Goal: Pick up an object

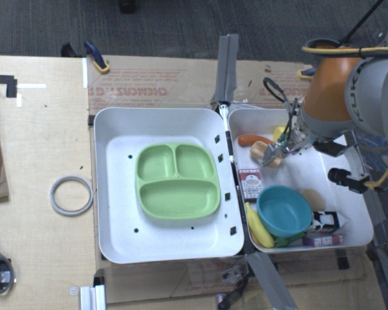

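Dark carpet lies behind a pale wooden tabletop (39, 141) that carries two shallow white bins side by side. Taking the blue bowl (284, 210) in the right bin (352, 234) as the landmark: the left bin (110, 173) sits well to its left and holds a green divided plate (178, 181). Just left of the bowl a yellow banana (258, 228) lies along the bin wall, and up-left of it is a small red and white packet (250, 183). Farther up from the bowl lie an orange carrot-like piece (253, 139) and a tan, bread-like chunk (262, 151).

The gripper (273, 156) is above the bowl, down at the tan chunk's right edge, with the grey arm and its orange band reaching in from up-right of the bowl. It is too small and blurred to judge whether it is released or clenched, so I cannot tell, and nothing is clearly seen held in it.

The likely target is the tan chunk, since it is the closest thing. The risks as I judge them: the gripper sits at the chunk's edge rather than over its middle, so a closing grasp may pinch only a corner and slip off, or push the chunk against the carrot-like piece. The crowding near the dividing wall also leaves little room to recover.
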